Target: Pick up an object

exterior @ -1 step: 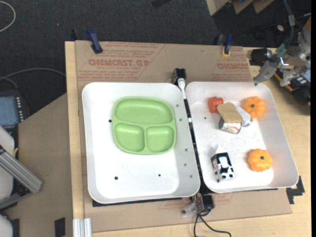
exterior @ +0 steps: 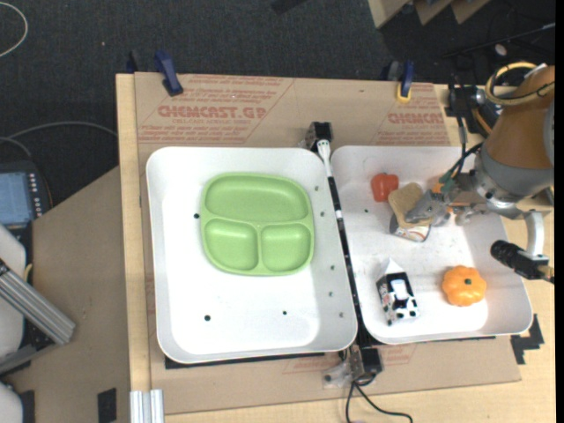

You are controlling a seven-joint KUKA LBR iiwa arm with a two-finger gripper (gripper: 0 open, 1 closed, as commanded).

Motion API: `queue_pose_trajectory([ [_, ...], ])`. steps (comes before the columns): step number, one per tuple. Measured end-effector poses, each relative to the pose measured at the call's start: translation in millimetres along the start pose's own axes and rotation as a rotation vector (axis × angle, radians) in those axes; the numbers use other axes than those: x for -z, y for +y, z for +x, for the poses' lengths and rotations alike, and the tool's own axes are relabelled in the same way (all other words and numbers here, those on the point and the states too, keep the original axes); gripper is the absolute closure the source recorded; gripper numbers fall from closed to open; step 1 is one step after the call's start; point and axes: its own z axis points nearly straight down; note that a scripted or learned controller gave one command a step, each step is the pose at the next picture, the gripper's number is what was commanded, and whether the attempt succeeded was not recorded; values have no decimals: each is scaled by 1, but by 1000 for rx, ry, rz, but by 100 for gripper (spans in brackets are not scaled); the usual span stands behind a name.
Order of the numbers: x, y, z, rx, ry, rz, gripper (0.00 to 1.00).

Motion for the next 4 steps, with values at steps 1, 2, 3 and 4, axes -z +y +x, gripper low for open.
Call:
queue_pose_trajectory([
  [1, -2, 23, 26, 4, -12, -23, 0],
  [2, -19, 73, 82, 5, -23, -19, 0],
  [3, -2, 77, 86, 7, -14, -35, 100],
  [4, 75, 0, 163, 9, -5, -6, 100],
])
